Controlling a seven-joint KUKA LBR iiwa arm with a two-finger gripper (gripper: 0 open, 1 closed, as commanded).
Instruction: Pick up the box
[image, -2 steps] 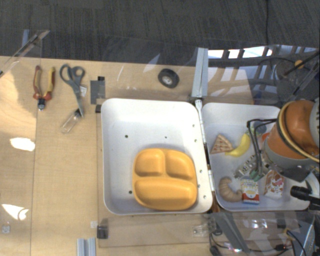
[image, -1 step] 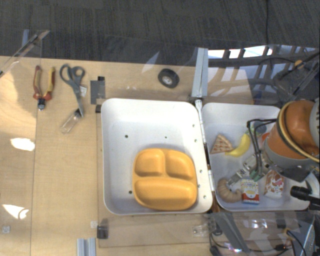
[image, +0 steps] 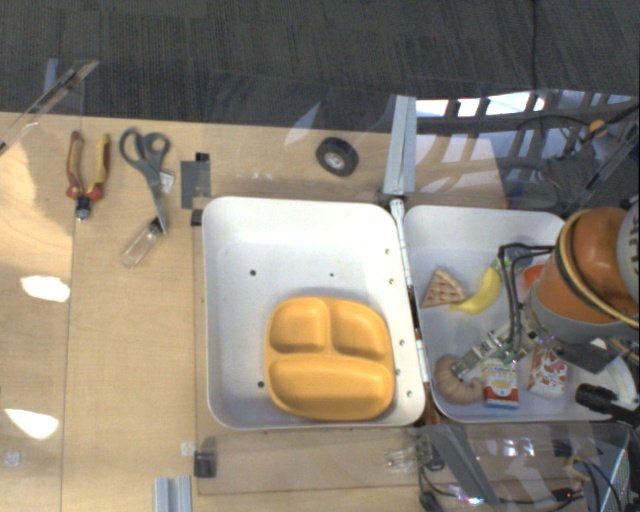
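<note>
Landmark: the yellow tray, a three-compartment dish lying flat in the lower middle of the left bin.
Pliers: red-handled, on the bare counter far to the left of the tray and further back.
Scissors: grey-handled, just right of the pliers, also left of and behind the tray, blades pointing toward the near edge.
Black bracket: on the counter behind the left bin's far left corner, back and left from the tray.
Tape roll: dark ring on the counter straight behind the tray, beyond the left bin's far wall.
Metal post: upright strip behind the seam between the two bins, back and right of the tray.
Right bin: touching the left bin's right wall, directly right of the tray.
Toy sandwich wedge: in the right bin, right of the tray and slightly further back.
Banana: yellow, just right of the wedge.
Round brown piece: near the right bin's front wall, right of the tray.
Box: small, white and red with a blue edge, in the right bin near its front wall, well right of the tray, just beside the round brown piece.
Second carton: white with red marks, just right of the box.
Claw: metal tip low over the right bin, just above the box and well right of the tray; whether it is released or clenched cannot be told, and nothing shows between its parts.
Arm: grey with an orange band, furthest right of the tray, over the right bin's right half.
</note>
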